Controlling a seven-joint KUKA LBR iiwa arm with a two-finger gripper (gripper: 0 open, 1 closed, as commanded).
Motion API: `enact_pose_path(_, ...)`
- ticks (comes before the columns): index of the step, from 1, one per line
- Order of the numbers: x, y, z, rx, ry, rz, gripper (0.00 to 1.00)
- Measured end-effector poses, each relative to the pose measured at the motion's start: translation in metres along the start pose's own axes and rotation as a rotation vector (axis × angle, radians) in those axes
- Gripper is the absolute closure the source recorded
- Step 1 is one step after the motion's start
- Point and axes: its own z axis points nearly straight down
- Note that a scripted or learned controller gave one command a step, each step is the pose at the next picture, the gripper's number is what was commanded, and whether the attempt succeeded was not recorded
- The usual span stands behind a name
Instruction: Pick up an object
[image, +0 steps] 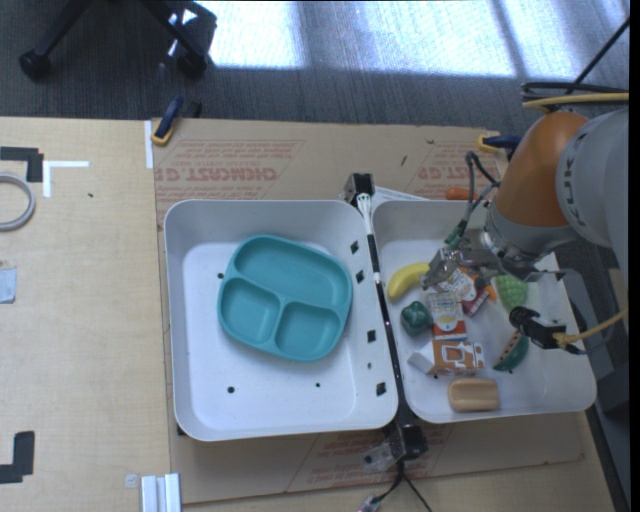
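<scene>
The right bin (560, 395) holds several small objects. A yellow banana (404, 280) lies at its left side, and a dark green vegetable (416, 318) sits just below that. Lower down are an orange and white carton (457, 355) and a tan bread roll (473, 394). My gripper (444, 270) hangs low over the middle of this bin, right of the banana and directly above a white and red packet (452, 298). A light green item (513, 290) pokes out beside the wrist, and a dark green item (514, 351) lies further down.
The left bin (190, 330) holds a teal divided plate (285, 298). A ridge (378, 300) where the two bin walls meet separates the bins. The grey arm with its orange band (540, 170) covers the right bin's far right corner. Cables (575, 340) trail on the right.
</scene>
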Motion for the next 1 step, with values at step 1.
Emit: enact_pose_path(1,-0.0006,0.0002,-0.0097,0.000,0.000,0.004,1.00)
